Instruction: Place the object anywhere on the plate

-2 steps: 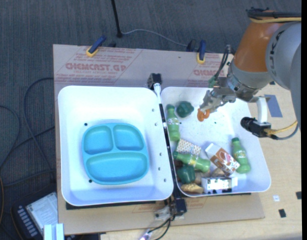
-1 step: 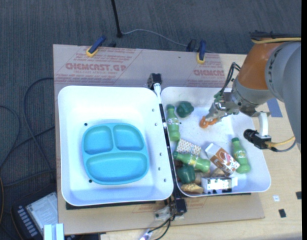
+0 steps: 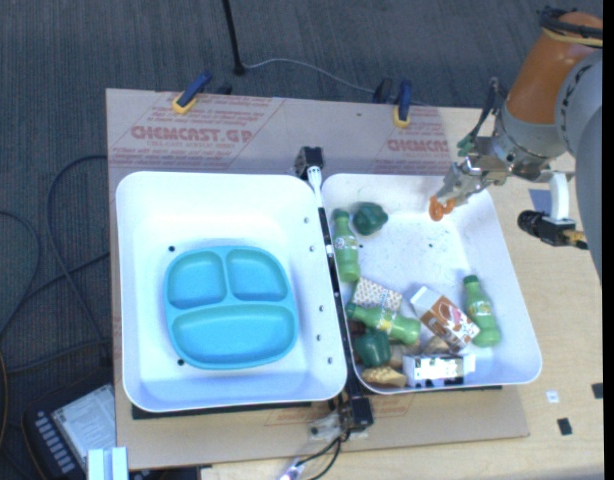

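A blue three-compartment plate (image 3: 230, 303) lies in the left white bin (image 3: 137, 268) with nothing on it. My gripper (image 3: 449, 196) hangs over the far right part of the right bin (image 3: 507, 258), its fingers angled down to the left. A small orange object (image 3: 440, 208) sits between the fingertips, lifted off the bin floor. The gripper is well to the right of the plate, across the wall between the bins.
The right bin holds several items: a dark green lump (image 3: 369, 218), a green bottle (image 3: 344, 245) along the left wall, a checkered packet (image 3: 377, 295), an orange-and-white box (image 3: 449, 323), another green bottle (image 3: 479, 310) and a white toy (image 3: 437, 368).
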Action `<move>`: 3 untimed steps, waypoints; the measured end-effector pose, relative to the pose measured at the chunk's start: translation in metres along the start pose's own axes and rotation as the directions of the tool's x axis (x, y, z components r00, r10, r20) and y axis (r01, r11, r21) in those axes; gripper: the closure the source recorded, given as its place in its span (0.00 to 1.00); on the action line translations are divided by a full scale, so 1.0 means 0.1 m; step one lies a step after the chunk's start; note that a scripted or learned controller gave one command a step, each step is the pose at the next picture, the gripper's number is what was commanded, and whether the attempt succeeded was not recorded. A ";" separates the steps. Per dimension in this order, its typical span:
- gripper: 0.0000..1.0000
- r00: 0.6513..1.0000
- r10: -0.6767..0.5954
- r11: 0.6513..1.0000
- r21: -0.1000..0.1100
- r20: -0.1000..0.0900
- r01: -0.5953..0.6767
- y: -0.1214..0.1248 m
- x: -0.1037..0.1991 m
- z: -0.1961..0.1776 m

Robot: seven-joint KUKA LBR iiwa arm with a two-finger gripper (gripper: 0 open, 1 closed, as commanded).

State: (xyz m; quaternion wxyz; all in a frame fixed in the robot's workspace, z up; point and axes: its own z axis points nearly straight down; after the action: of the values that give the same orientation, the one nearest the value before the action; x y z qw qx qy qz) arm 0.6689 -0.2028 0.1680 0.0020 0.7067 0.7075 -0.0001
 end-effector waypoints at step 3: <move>1.00 1.000 -0.002 1.000 -0.008 0.006 0.002 0.03 -0.22 0.37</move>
State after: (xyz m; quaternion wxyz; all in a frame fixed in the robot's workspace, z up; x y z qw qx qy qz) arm 0.6719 -0.2248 0.1306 0.0068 0.7061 0.7081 0.0005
